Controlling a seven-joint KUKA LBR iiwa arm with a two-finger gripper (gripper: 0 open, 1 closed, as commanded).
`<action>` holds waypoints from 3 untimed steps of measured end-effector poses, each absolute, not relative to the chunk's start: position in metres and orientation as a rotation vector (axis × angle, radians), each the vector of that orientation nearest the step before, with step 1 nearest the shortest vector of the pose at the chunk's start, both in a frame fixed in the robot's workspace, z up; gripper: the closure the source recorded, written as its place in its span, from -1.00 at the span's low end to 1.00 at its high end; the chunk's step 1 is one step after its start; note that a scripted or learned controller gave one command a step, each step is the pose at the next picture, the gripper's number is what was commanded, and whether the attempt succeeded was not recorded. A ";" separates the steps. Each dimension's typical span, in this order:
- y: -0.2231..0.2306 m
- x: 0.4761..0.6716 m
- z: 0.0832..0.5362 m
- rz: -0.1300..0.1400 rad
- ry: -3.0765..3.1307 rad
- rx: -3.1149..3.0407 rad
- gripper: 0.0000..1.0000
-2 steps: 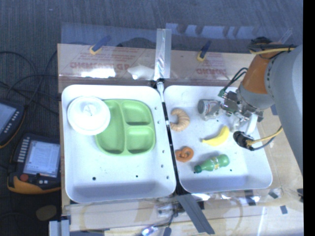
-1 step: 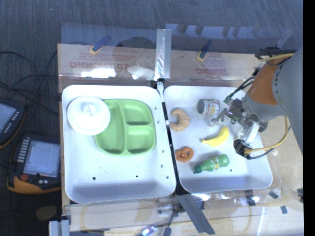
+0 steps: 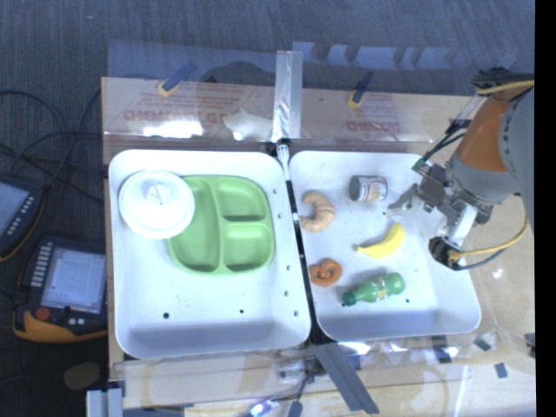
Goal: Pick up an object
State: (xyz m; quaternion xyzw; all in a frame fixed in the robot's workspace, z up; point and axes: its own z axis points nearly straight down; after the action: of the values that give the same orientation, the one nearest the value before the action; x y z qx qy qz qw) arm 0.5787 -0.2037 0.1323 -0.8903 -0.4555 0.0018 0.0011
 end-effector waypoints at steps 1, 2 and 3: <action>-0.208 0.590 0.128 0.008 -1.184 -2.906 -1.00; -0.192 0.662 0.118 0.012 -0.897 -3.011 -1.00; -0.206 0.658 0.092 0.014 -0.929 -2.981 -1.00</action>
State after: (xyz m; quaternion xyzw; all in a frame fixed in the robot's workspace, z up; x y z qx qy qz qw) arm 0.6584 -0.2062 0.0925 -0.9546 -0.2976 0.0045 0.0097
